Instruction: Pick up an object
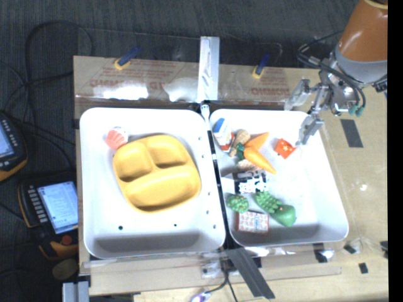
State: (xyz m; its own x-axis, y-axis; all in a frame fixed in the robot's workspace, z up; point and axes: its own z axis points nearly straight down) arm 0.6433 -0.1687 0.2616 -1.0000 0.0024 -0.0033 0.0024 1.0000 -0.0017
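The pincer (306, 115) hangs at the upper right of the frame, over the far right corner of the right bin (334, 200). Its two fingers (310, 128) seem spread rather than closed, with nothing seen between them, so it looks open and empty-handed.

The nearest candidate for the task is the small red-orange block (284, 148), which lies on the bin floor just below and left of the pincer, near it but apart. It looks light, stiff and compact, likely easy to close on across its flat sides, though being small it could skid on the smooth white plastic if nudged off-centre.

Left of the block lies the toy carrot (258, 151), slanting across the upper middle of the right bin. It appears hard, light and tapered; the thick middle would be the better place to grip, since the pointed end may slip out. It touches or crowds other small pieces beside it, which could get in the way.

Lower in the same bin sit a green knobbly toy (274, 206) and a flat patterned card (252, 221), well apart from the pincer. The card lies flat and would be hard to take hold of.

The left bin (94, 231) carries a yellow divided tray (157, 172), broad and awkward for two fingers
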